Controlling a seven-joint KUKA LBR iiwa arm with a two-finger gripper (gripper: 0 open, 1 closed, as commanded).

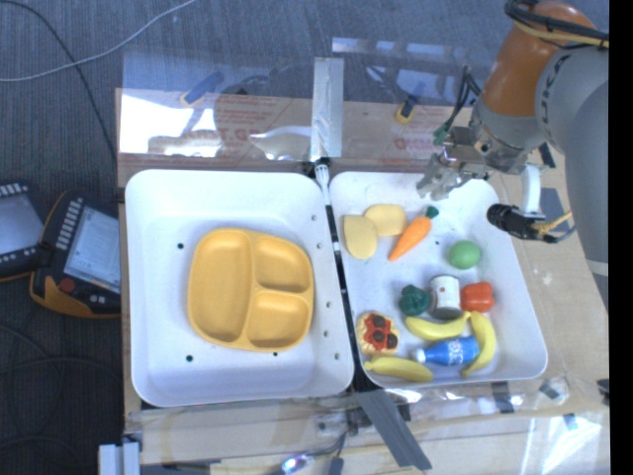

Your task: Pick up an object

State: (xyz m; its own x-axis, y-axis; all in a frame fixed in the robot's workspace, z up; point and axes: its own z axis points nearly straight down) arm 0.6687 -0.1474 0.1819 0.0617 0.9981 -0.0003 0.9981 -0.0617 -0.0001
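two white bins sit side by side on the table (227, 117). the left bin (158, 295), at centre left of the frame, holds a yellow divided tray (250, 288). the right bin (519, 305), at centre right, carries a scatter of toy food. the grey arm (554, 57) with its orange band comes in from the upper right, its claw (442, 178) hanging over the right bin's upper edge, nothing visible between its fingers; whether it is parted or clenched cannot be told. in the right bin's lower part lie two bananas (401, 367) around a blue bottle (450, 352), near a red pepper (477, 296). an orange carrot (410, 236) lies tilted in the upper part beside two pale yellow pieces (360, 235), with a green ball (464, 254) to its right.
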